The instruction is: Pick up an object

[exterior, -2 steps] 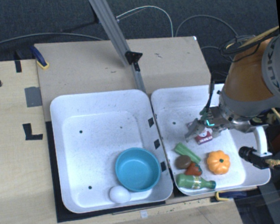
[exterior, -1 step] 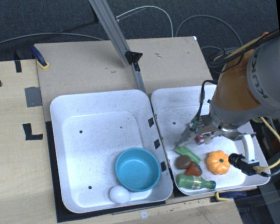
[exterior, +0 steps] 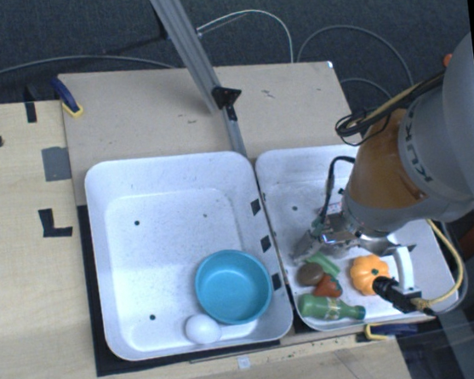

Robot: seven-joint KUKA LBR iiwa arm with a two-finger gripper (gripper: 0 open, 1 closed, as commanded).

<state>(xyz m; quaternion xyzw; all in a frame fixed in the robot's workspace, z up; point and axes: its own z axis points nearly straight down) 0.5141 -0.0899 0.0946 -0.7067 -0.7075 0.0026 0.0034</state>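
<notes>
Wrist [exterior: 376, 202] hides hand, crowding brown toy [exterior: 309, 274], pumpkin [exterior: 368, 272].

Partial dark lettering on grey arm [exterior: 438, 151], too cropped to read

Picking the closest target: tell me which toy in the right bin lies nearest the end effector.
The brown-green piece, just below the end effector. The red piece, orange pumpkin and green bottle lie farther toward the bin's near edge.

orange pumpkin [exterior: 368, 272] – upright, right bin's [exterior: 287, 178] near end.
</notes>
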